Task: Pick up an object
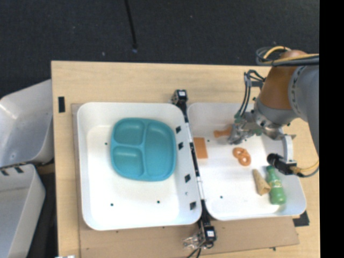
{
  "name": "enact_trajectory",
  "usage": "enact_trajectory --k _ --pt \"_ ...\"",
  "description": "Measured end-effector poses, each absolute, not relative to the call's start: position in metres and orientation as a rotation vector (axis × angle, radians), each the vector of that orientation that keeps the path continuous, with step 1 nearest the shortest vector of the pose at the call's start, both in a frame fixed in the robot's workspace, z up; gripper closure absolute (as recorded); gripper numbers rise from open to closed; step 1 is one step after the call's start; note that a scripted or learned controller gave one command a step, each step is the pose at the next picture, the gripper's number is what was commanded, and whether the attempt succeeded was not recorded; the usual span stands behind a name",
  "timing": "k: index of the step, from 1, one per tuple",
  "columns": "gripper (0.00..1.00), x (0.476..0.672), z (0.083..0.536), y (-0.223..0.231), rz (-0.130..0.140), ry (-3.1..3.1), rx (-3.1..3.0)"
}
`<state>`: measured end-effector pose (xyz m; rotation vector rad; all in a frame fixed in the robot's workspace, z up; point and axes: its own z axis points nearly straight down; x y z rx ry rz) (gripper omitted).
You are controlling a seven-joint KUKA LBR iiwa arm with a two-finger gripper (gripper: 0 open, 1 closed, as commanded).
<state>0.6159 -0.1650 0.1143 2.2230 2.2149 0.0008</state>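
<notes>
Descent is judged to be the step in hand: the hand [236, 135] is lowered into the right bin [236, 206], just beside a small orange piece [221, 134]; whether it is spread or pressed together cannot be told. A vertical approach centred on that piece is advised, kept off the bin's near wall. Noted close by: a pretzel-shaped ring [242, 156], a tan block [200, 148], a cone [261, 181] touching a green item [276, 188]. A teal divided plate [143, 149] lies in the left bin [97, 208].
</notes>
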Motion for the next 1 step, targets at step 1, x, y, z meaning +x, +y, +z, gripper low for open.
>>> enact_trajectory --k 1 --pt "1.00 0.6077 0.1640 -0.1655 0.005 2.213 2.224"
